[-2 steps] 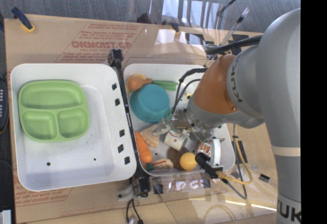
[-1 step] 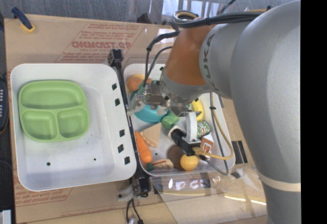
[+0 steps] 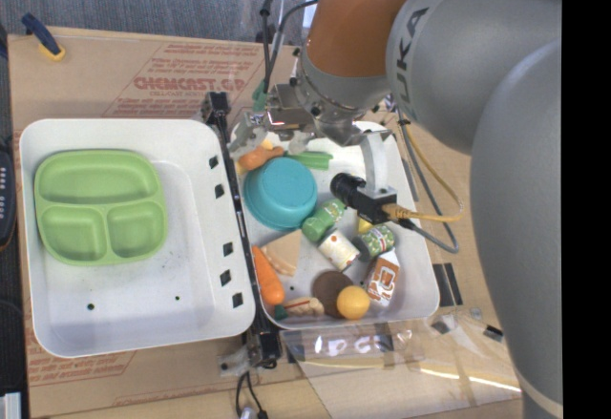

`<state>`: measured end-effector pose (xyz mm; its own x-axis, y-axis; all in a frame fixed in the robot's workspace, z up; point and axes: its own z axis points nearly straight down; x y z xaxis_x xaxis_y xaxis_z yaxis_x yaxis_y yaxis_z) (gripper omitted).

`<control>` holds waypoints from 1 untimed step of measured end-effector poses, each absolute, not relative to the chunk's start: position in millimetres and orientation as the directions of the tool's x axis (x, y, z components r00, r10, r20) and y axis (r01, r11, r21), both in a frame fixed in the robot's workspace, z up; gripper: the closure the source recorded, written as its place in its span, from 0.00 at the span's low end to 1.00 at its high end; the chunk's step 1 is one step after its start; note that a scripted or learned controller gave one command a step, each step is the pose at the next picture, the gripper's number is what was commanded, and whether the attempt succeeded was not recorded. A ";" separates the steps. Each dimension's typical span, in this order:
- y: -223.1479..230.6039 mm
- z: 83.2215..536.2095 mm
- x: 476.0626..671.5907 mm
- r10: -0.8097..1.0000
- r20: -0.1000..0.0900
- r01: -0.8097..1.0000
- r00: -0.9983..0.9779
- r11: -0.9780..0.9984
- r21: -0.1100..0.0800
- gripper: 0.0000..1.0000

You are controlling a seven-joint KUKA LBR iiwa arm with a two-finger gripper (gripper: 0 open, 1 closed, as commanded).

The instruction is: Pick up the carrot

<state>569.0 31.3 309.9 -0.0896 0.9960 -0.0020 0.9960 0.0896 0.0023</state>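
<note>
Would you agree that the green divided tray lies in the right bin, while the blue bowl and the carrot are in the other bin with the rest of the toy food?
Not quite: the camera view shows the green divided tray lying in the left bin. The blue bowl and the carrot are in the right bin with the rest of the toy food.

carrot (image 3: 267,276) orange | bowl (image 3: 280,193) teal | tray (image 3: 99,206) light green | bins (image 3: 57,317) white

Carrot (image 3: 267,276) looks like smooth matte plastic, teal bowl (image 3: 280,193) right above it is glossy plastic, green tray (image 3: 99,207) matte plastic too.
</note>
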 end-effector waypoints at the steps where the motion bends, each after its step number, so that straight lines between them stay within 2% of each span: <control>1: 53.5 359.1 610.5 0.970 -0.004 0.970 0.243 -0.244 -0.005 0.00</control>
